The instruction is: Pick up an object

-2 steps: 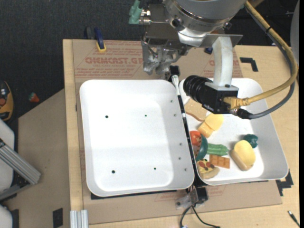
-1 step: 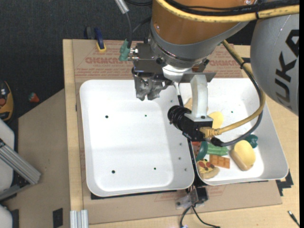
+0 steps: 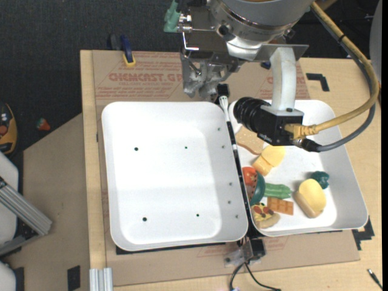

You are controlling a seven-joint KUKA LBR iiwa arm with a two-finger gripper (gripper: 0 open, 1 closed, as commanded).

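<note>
The right bin (image 3: pixel 348 187) holds several toy foods. Among them are a yellow lemon-shaped piece (image 3: pixel 310 197), a green pepper-like piece (image 3: pixel 276 191), a yellow block (image 3: pixel 270 157), a tan slice (image 3: pixel 245 140), a red piece (image 3: pixel 250 176) and an orange cracker (image 3: pixel 280 206). My gripper (image 3: pixel 203 79) hangs from the wrist above the cardboard just past the far rim of the left bin (image 3: pixel 121 162), well apart from the foods. Nothing shows in its grasp.
A black cylindrical unit (image 3: pixel 257 117) with a yellow cable (image 3: pixel 345 117) hangs over the right bin's far left corner, hiding part of it. A blue-and-yellow clamp (image 3: pixel 127 48) sits at the cardboard's far left edge.
</note>
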